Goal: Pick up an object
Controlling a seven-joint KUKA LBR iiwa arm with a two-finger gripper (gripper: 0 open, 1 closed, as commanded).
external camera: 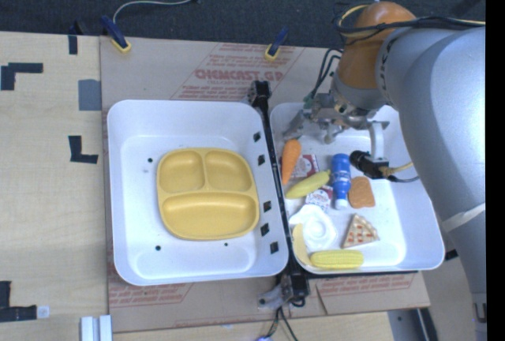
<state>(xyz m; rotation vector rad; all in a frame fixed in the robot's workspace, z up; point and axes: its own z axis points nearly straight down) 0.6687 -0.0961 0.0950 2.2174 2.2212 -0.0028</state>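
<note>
Me hanging over the toy food bin, nothing in my grip as far as I can see.

Left bin [134,174] has the yellow divided plate [208,193]. In the right bin [418,241]: carrot [290,160], corn cobs [307,185] and [337,259], fried egg [314,227], blue bottle [340,177], pizza slice [359,232]. My gripper [335,120] sits at the bin's far end, just past the carrot; can't tell if it's spread or closed.

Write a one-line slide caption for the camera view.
KUKA arm's gripper hovers over the right bin of toy food, above a carrot; yellow divided plate in the left bin.
</note>
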